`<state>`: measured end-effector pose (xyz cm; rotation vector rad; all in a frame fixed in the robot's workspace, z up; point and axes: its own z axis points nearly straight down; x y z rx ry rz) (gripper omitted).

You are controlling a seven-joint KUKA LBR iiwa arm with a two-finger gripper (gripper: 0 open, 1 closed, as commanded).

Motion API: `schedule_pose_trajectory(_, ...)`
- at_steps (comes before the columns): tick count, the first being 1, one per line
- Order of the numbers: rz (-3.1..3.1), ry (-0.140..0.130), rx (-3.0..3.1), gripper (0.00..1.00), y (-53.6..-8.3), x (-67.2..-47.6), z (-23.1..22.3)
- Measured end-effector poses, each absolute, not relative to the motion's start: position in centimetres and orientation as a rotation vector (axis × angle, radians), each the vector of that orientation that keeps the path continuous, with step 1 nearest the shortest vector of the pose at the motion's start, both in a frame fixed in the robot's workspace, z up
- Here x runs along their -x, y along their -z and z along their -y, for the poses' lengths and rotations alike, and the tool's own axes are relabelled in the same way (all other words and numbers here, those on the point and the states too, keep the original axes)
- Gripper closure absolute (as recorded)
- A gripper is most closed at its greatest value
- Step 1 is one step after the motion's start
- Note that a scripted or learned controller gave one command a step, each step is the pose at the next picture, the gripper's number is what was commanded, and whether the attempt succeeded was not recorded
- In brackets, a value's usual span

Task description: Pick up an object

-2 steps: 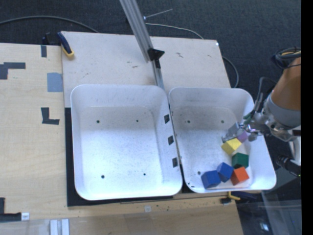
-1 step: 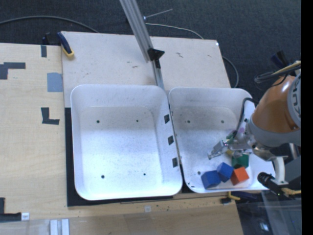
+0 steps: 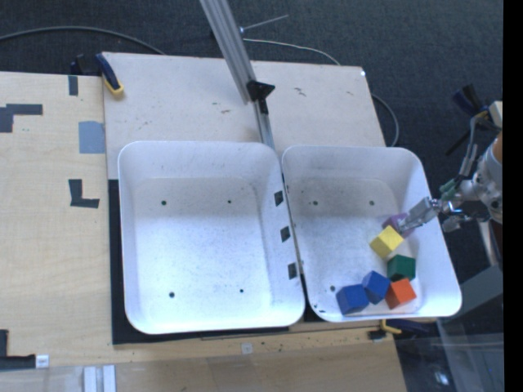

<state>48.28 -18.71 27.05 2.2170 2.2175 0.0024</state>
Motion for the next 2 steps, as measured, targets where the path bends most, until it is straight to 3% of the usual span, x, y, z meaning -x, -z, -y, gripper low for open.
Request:
schedule_pose_trajectory(1, -2.223, 0.001, -2.220, 0.00, -10.9, -48.7, 20.7)
schedule_pose_trajectory(2, -2.225, 0.004, -2.223, 0.00, -9.1, -48.8, 20.9)
